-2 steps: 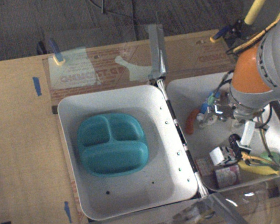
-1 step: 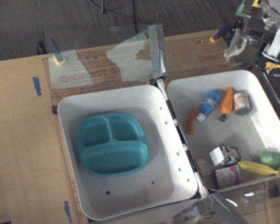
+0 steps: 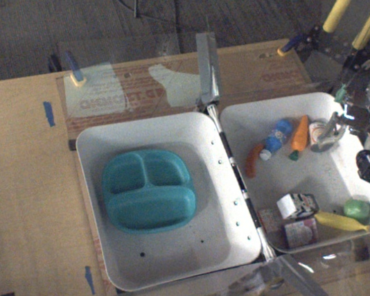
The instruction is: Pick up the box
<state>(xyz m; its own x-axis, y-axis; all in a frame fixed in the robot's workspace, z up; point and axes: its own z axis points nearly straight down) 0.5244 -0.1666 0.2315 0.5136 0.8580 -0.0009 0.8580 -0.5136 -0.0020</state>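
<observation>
A small pinkish box (image 3: 300, 233) lies flat near the front wall of the right bin (image 3: 251, 125). A white and black packet (image 3: 295, 203) sits just behind it, and a yellow banana (image 3: 339, 222) touches its right side. My gripper (image 3: 331, 132) hangs over the bin's back right part, next to a round pale cup-like thing (image 3: 318, 133). It is well apart from the box, up and to the right of it. Nothing shows held in it.
A blue bottle (image 3: 276, 137), an orange carrot (image 3: 299, 136) and a reddish piece (image 3: 253, 160) lie at the back of the right bin. A green ball (image 3: 357, 209) sits at the front right. A teal divided plate (image 3: 148, 189) lies in the left bin (image 3: 113, 261).
</observation>
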